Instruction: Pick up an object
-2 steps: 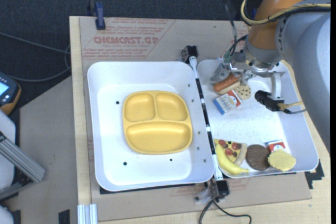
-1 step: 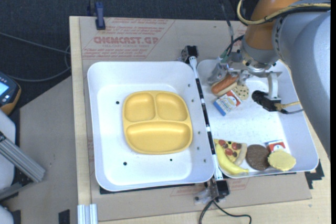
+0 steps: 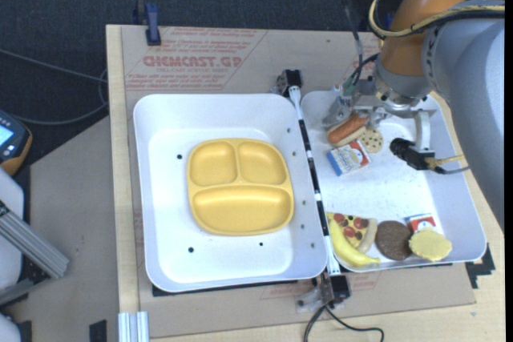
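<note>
In the right bin (image 3: 449, 196), the hot dog (image 3: 348, 128) lies under the claw (image 3: 358, 112), grip unclear.

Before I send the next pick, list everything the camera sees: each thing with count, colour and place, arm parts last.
Left bin: one, white, bench's left half.
Divided plate: one, yellow, three compartments, middle of left bin.
Right bin: one, white, beside the left bin.
Hot dog: one, red in tan bun, right bin's far end, under the gripper.
Cookie: one, pale with dark chips, beside hot dog.
Small box: one, blue and white, below hot dog.
Pizza slice: one, near end.
Banana: one, yellow, near edge.
Round patty: one, brown, near end.
Yellow round piece: one, near right corner.
Gripper: one, grey, over hot dog.
</note>
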{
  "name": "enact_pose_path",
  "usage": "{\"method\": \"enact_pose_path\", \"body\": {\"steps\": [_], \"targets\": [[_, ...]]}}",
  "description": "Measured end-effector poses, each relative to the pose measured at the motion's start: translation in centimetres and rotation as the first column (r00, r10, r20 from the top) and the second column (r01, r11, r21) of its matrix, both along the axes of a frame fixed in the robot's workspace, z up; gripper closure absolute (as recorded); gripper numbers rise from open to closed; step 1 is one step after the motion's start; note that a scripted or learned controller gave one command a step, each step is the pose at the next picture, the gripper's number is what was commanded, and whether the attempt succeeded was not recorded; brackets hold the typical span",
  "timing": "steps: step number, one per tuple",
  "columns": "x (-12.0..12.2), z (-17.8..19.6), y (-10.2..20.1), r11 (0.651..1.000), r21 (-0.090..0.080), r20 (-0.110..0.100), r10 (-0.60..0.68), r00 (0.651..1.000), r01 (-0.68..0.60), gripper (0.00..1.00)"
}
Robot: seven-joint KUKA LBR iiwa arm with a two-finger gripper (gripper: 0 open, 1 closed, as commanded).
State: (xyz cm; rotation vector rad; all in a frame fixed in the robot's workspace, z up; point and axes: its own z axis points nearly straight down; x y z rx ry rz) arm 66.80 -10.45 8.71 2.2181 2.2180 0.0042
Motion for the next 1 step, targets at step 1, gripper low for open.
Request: {"method": "enact_pose_path", "body": {"steps": [1], "targets": [[-0.02, -0.01, -0.76, 1.000, 0.000, 0.001, 0.000, 1.000, 0.000, 0.00]]}}
